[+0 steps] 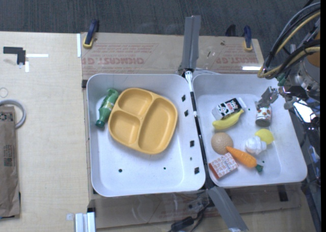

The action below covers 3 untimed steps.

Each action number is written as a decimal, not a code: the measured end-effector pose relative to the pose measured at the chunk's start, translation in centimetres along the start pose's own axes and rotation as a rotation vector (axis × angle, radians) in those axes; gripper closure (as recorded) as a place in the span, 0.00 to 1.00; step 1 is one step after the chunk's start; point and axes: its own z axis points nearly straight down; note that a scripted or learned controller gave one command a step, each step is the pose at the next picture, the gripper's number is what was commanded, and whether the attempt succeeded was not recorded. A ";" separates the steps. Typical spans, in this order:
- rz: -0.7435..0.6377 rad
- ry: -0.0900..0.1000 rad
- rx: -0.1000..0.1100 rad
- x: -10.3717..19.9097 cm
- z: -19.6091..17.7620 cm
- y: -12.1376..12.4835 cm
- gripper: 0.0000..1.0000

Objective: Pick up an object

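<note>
- Grey metal claw [267, 98] sits at the upper right of the right-hand shallow white bin [295, 172], just above a small upright can with a dark label [263, 116]; the can stands just under the claw's tip, and whether they touch cannot be told.
- How wide the claw stands cannot be told from this slanted view; nothing is seen gripped in it.
- Just left of the claw lies a black-and-white cow-patterned carton [228, 107], with a yellow banana [227, 120] touching it on its near side.
- Below the claw, toward the near edge, a yellow lemon-like piece [265, 135] rests beside a white lumpy object [254, 145].
- Farther down and left of the claw, a tan egg-shaped ball [221, 142] sits near an orange carrot with a green end [242, 157], and a red-and-white printed box [223, 166] lies at the bin's near left corner.
- Well to the left of the claw, the left-hand shallow white bin [137, 177] holds a yellow three-compartment plate [143, 120] and a green bottle [106, 107] lying just beside the plate's far left rim.
- Both bins rest on a light wooden surface [46, 124].
</note>
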 end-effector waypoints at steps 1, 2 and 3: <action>-0.167 0.000 -0.002 1.3 13.3 -5.4 0.00; -0.152 0.003 -0.002 -3.9 10.4 -8.3 0.00; -0.651 -0.002 -0.005 2.7 5.5 -4.1 0.00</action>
